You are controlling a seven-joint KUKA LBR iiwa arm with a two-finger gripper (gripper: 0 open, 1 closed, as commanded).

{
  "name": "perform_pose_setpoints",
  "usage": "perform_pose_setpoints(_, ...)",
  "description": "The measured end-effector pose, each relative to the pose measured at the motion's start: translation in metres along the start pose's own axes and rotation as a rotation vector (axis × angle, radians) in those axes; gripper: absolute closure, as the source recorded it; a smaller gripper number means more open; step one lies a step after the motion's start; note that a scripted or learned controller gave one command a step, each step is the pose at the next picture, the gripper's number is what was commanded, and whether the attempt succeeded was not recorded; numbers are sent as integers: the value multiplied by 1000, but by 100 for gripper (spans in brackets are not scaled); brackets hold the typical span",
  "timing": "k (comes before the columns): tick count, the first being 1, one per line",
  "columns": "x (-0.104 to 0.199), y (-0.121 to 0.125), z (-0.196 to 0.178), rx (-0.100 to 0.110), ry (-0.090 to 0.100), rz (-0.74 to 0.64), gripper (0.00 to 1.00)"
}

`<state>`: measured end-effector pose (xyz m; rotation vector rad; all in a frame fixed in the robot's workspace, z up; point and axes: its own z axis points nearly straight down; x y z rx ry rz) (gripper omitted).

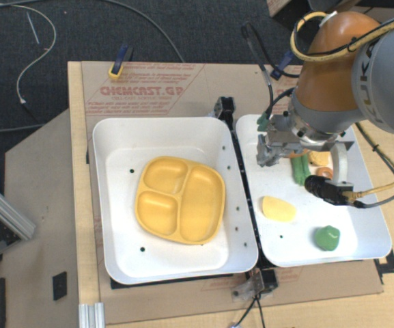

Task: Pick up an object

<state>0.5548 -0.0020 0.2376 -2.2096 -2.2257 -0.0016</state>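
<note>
My arm (333, 53) is reaching in from the right and hanging over the far end of the right bin (299, 250). The pincer (270, 152) is pointing down at that bin's far left part, close to the wall it shares with the left bin (115, 149). From above I cannot tell how far the pincer is open, and I am seeing nothing held in it. Four loose things are lying in the right bin. A green stick (299, 171) is lying just beside the pincer on its right, partly under my wrist. A small orange piece (319, 160) is sitting right next to the stick, also half hidden by my wrist. A pale yellow piece (278, 209) is resting on the bin floor nearer the camera, apart from the pincer. A small green lump (327, 238) is sitting near the bin's near right corner, well apart from the pincer. In the left bin a yellow divided plate (181, 199) is lying flat near the middle. Both bins are sitting side by side on the cardboard-covered table (149, 87).
</note>
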Motion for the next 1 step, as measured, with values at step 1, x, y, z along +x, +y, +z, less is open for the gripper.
perform_pose_setpoints(1,49,3,-5,-4,-2,1,100)
